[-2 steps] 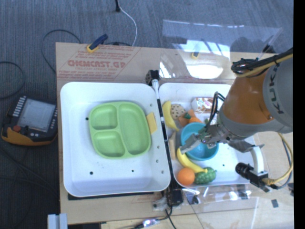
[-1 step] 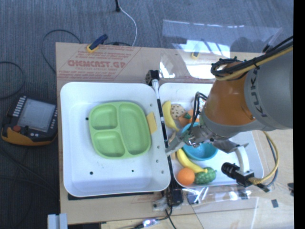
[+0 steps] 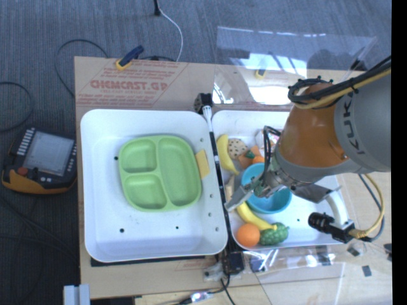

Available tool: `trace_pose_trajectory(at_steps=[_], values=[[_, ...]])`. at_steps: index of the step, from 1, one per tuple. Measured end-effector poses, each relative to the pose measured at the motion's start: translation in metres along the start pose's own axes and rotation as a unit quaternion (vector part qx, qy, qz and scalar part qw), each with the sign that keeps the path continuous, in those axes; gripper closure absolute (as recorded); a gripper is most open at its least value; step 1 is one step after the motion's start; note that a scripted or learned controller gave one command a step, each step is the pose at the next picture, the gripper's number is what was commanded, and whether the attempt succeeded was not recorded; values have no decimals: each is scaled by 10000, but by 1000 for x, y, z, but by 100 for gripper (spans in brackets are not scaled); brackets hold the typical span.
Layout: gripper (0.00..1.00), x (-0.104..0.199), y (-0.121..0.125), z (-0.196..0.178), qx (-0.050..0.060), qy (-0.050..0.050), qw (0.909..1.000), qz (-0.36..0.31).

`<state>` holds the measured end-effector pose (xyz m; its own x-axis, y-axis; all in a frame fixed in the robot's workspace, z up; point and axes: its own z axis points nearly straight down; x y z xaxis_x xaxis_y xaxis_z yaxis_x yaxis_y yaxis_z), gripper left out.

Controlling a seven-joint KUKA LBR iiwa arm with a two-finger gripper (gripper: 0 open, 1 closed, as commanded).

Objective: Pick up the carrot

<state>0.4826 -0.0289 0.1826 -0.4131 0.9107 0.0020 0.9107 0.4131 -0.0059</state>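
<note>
The carrot (image 3: pixel 254 155) shows as a small orange piece in the right bin (image 3: pixel 299 234), near the bin's back left, partly hidden by the arm. My gripper (image 3: pixel 247 190) hangs low over the left rim of a blue bowl (image 3: pixel 272 199), in front of the carrot and a short way from it. Nothing orange shows at the gripper's tip.
In the right bin lie a yellow banana (image 3: pixel 224 152), a speckled brown piece (image 3: pixel 237 147), a second banana (image 3: pixel 254 216), an orange (image 3: pixel 248 235) and a green broccoli (image 3: pixel 275 234). The left bin (image 3: pixel 102 234) holds a green divided plate (image 3: pixel 158 172). A divider wall separates the bins.
</note>
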Motion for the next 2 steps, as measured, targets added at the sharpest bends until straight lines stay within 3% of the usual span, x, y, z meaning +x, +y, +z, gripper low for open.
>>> trace_pose_trajectory(at_steps=[1,2], values=[[0,-75,55,-2,-26,-32,9946,-1041],[0,-126,85,66,-10,-8,9995,-319]])
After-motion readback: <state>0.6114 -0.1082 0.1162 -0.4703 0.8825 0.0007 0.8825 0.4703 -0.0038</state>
